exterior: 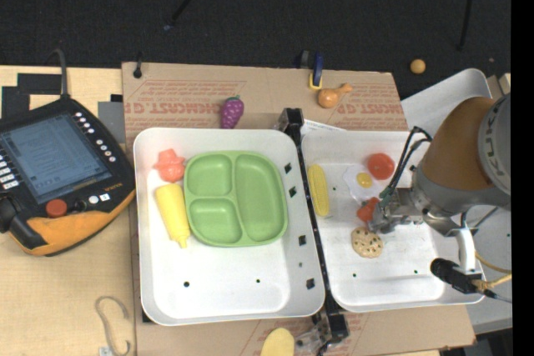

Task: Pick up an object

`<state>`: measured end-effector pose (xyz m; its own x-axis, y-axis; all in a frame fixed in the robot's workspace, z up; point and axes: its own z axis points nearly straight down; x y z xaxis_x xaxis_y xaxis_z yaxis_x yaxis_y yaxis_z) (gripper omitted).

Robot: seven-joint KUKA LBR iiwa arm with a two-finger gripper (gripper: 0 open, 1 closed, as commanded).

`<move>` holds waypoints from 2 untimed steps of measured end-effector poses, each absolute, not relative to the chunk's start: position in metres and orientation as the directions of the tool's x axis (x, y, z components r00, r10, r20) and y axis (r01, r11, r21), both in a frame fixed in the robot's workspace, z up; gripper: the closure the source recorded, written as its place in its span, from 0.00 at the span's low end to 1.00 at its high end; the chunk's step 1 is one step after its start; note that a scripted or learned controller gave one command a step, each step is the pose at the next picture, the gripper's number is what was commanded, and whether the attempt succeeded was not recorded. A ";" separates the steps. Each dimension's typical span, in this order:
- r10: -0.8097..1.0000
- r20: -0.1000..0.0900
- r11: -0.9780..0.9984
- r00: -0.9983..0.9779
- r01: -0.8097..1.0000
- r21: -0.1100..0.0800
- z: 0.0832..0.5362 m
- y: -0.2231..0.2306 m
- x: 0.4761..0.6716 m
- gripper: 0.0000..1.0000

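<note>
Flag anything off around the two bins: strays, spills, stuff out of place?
Four toys lie outside the bins: a purple grape bunch and an orange gourd on the cardboard behind them, a small orange ball on the dark floor, and a yellow piece at the front edge. No spills or damage visible.

Off-task items around the bins.
Teach pendant (pixel 58 171) lay left on worktop (pixel 50 296); purple grapes (pixel 232 111) and orange gourd (pixel 330 96) sat on cardboard (pixel 192 100).
</note>
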<state>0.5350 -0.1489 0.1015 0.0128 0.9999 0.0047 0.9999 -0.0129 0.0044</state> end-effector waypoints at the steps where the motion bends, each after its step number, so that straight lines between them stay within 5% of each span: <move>1: 1.000 0.000 -0.007 0.007 1.000 0.001 0.147 -0.152 0.528 1.00; 2: 1.000 0.000 0.000 0.000 1.000 0.003 0.192 -0.147 0.533 1.00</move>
<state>0.5332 -0.1474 0.1920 0.0004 1.0000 -0.0001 1.0000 -0.0004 0.0025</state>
